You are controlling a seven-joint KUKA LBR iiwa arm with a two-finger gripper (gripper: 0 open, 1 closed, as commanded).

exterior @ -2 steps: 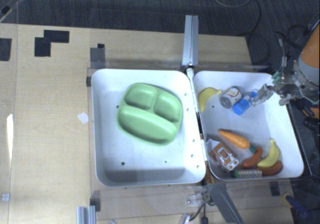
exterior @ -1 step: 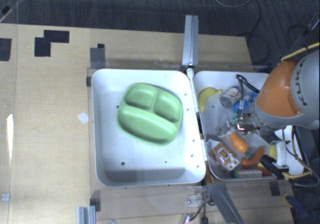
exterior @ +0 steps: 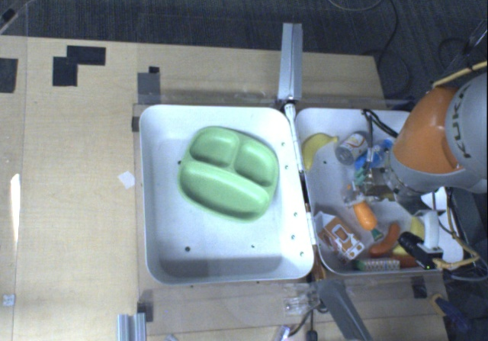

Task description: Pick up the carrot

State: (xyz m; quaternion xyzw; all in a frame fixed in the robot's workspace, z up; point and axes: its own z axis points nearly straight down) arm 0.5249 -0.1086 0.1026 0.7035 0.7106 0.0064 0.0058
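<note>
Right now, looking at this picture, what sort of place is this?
Probably a robotics lab test bench rather than a kitchen. A grey arm with an orange band reaches over two shallow white bins, one holding a green sectioned plastic plate, the other toy food such as a small orange carrot.

I see a pale wooden worktop (exterior: 76,202) with two shallow white bins set side by side on it, edges touching. The left bin (exterior: 164,248) sits near the middle of the worktop; the right bin (exterior: 328,179) lies against it on the right. Black patches (exterior: 76,63) mark the far left of the worktop, and a small white scrap (exterior: 126,178) lies just left of the left bin.
</note>
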